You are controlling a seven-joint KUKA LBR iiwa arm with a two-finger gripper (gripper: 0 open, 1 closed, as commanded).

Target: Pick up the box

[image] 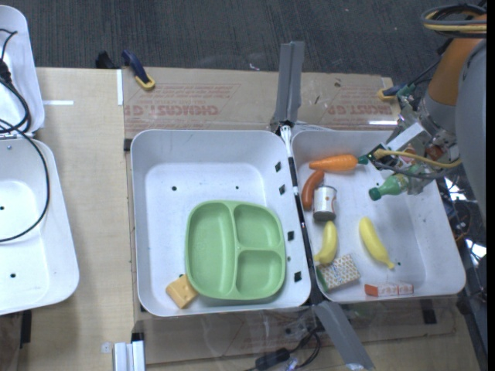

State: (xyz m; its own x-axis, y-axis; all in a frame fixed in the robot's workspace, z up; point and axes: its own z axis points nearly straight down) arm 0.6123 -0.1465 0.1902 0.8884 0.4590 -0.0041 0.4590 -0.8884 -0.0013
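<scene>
The gripper (402, 172), its hold impossible to judge, is hovering over the right bin (433, 253) beside a green bottle (388, 186), nearing the approach step, with the box (339, 271) lying well below-left, needing a reach.

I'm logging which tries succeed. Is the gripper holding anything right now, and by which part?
It cannot be told. The gripper sits at a green bottle in the right bin, but the contact is hidden. The box lies untouched.
</scene>
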